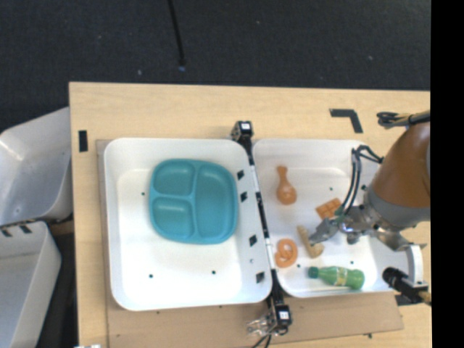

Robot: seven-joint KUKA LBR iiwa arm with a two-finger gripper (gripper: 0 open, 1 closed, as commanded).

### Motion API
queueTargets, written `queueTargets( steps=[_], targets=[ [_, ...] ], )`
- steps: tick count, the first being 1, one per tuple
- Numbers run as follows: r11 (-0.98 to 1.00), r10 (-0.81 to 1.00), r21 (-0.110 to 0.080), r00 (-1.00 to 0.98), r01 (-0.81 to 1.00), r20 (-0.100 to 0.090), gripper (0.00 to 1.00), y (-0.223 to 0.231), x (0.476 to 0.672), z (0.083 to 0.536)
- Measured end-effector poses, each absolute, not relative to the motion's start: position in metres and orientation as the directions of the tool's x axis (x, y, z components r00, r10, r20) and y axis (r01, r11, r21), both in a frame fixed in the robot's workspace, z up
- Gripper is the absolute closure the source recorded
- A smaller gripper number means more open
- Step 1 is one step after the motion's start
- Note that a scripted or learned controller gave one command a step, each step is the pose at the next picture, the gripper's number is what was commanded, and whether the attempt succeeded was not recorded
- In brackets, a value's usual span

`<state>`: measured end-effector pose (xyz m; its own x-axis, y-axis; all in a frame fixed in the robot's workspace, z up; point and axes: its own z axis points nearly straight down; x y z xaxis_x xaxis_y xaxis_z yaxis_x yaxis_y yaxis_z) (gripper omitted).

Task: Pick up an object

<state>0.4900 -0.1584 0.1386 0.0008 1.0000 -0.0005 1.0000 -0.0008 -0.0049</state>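
Several small things are crowded at the lower right of the frame, where the gripper (320, 235), its finger state impossible to tell, sits by a tan block (312, 246) that could be nudged aside.

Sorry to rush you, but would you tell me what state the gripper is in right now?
Gripper: low in the right white bin, over a small tan block; open or closed cannot be told.

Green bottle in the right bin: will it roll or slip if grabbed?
The green bottle lies on its side, so a nudge would probably roll it. It looks smooth and rounded, likely slippery. Probably light plastic, judging by its toy-like look.
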Motion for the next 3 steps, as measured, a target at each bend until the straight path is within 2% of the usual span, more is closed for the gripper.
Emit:
queueTargets(
  steps=[1,2,3],
  targets=[
    [-0.002,1.0,-0.003,0.002,1.0,-0.001,0.0,-0.16,0.489,0.098],
    [-0.008,1.0,0.003,0.008,1.0,0.0,1.0,-0.16,0.491,0.111],
    [-0.003,1.0,0.006,0.003,1.0,-0.002,1.0,-0.165,0.495,0.155]
  ],
)
